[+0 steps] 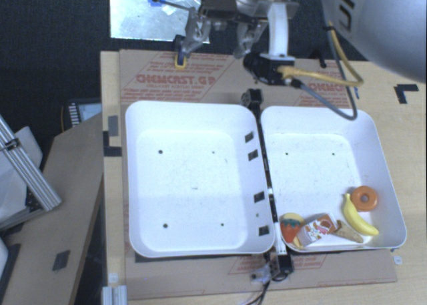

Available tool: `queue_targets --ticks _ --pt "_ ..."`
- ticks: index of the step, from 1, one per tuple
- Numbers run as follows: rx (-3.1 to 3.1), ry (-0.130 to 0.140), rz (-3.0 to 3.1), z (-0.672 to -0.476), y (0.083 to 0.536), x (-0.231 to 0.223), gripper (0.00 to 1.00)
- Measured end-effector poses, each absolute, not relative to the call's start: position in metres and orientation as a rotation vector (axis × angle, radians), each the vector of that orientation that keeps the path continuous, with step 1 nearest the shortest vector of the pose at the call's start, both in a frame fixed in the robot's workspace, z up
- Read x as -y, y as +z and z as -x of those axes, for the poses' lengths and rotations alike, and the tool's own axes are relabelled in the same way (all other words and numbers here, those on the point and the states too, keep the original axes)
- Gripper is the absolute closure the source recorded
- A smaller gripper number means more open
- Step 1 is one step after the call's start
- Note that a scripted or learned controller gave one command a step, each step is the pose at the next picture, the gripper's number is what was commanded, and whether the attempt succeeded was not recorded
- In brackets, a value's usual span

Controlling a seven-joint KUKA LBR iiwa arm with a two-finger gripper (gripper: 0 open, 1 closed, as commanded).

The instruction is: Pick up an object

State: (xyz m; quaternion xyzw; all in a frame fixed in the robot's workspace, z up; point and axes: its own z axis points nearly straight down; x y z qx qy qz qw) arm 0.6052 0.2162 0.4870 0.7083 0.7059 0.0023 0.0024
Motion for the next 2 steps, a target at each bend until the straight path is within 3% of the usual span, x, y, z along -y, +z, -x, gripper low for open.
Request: queue_targets --ticks 1,2 --pt "-2.221 0.002 -2.223 -0.528 0.498 -0.188 0.0" --pt "-2.231 0.01 -2.211 -0.484 0.538 -0.222 0.0"
